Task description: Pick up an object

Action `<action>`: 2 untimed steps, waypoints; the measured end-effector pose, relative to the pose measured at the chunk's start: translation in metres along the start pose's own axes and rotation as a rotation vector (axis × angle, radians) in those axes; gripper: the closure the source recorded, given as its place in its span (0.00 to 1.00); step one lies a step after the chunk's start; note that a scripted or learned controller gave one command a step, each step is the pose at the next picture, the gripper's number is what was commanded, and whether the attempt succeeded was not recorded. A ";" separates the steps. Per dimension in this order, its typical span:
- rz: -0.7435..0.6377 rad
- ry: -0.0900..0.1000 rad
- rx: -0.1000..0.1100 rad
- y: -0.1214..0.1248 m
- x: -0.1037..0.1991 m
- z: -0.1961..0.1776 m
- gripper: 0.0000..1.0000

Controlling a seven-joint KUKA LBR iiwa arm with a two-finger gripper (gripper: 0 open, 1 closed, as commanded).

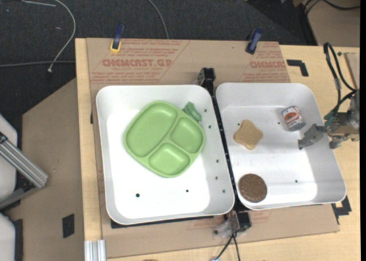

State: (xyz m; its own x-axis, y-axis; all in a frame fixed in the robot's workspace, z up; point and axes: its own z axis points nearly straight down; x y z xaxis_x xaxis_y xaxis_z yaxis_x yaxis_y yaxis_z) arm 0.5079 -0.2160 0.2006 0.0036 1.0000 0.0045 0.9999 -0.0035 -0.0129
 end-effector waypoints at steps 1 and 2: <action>-0.004 -0.004 -0.012 0.003 0.000 -0.006 0.00; -0.004 -0.001 -0.007 0.010 0.000 0.054 0.00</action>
State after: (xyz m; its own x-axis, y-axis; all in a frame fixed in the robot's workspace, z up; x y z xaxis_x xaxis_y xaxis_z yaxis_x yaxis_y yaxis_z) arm 0.5174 -0.2158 0.1463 0.0001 1.0000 0.0035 1.0000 0.0000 -0.0062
